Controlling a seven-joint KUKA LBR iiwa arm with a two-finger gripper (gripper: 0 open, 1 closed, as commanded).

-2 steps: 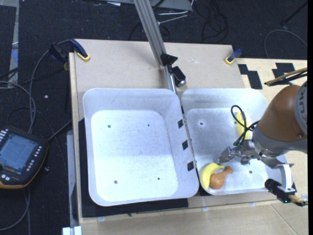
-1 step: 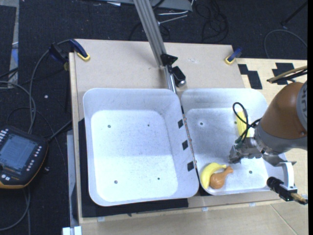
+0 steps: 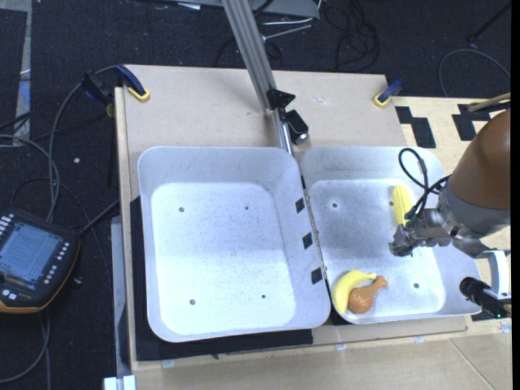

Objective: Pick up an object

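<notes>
In the right bin (image 3: 349, 197), a yellow corn cob (image 3: 400, 202) lies near the far right side. A yellow banana (image 3: 351, 282) and a brown chicken drumstick (image 3: 365, 296) lie together at the front left corner of that bin. My gripper (image 3: 402, 245) hangs low over the right bin's floor, just in front of the corn cob and to the right of the banana. From this angle the wrist covers the fingertips.
The left bin (image 3: 162, 177) sits beside the right one, with a metal pole (image 3: 253, 51) rising behind the divide. A black cable (image 3: 416, 173) loops from the wrist. A teach pendant (image 3: 28, 258) lies off the bench at left.
</notes>
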